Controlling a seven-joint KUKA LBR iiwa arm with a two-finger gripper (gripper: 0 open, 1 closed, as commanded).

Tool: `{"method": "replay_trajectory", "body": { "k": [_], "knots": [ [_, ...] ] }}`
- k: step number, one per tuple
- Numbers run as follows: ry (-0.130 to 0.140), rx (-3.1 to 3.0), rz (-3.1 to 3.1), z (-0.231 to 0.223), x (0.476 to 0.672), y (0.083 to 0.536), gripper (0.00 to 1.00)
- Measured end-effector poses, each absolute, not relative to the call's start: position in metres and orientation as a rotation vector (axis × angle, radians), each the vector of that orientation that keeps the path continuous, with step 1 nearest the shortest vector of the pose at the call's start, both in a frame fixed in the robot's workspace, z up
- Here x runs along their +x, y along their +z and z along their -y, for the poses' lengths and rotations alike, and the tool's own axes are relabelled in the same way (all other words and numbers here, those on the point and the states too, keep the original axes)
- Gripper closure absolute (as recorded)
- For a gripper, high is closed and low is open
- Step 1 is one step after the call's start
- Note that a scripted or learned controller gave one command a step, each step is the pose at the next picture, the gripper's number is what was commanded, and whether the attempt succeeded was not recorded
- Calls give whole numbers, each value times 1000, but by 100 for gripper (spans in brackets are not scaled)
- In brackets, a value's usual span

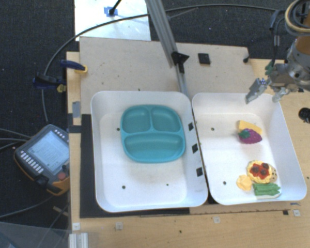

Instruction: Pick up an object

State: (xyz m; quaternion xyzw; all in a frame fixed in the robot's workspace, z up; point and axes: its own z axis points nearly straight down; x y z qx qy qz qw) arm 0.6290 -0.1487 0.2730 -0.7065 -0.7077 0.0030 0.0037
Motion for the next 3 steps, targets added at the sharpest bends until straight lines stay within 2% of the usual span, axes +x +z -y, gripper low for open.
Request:
{"method": "replay_trajectory", "body": {
  "k": [1,3],
  "knots": [
    [-2,-2219,2227,148,631,281,0],
    [0,-2221,2224,141,628,168,0]
  ]
}}
